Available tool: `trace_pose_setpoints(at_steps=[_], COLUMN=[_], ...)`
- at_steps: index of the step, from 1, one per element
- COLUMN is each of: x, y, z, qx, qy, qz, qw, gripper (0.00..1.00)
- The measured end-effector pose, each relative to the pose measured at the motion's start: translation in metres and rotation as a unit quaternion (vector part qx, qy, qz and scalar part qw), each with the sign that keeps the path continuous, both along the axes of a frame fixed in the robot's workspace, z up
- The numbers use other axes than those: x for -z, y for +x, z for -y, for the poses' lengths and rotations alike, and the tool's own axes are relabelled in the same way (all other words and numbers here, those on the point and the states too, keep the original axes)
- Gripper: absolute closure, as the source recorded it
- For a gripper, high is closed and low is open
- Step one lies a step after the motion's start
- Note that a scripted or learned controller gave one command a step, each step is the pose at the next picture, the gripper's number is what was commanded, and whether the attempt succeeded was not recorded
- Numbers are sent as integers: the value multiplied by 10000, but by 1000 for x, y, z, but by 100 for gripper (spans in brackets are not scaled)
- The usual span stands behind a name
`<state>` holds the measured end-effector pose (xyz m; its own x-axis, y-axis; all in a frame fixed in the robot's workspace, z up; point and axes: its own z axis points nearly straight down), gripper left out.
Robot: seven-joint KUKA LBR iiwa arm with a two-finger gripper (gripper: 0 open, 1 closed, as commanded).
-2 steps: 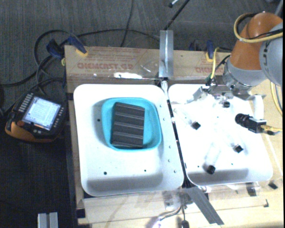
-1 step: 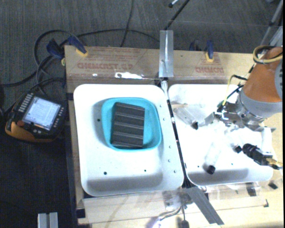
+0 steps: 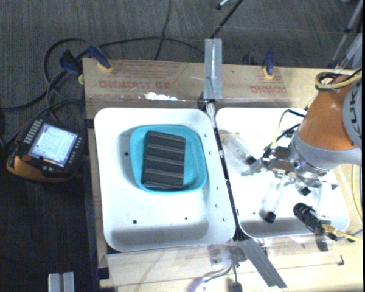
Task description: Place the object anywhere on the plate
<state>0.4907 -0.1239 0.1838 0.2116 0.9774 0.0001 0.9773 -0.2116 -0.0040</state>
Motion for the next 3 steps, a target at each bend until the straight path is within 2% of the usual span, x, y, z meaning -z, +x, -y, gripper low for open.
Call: trace_pose_setpoints(at_steps=[1, 2, 3], x=[-14, 31, 17], y=[-7, -8, -8], z=[90, 40, 85], qx=[-237, 1287, 1481], qy=[-14, 0, -12], qz=[8, -9, -1], qw=[9997, 9917, 9890], gripper=[0, 0, 0])
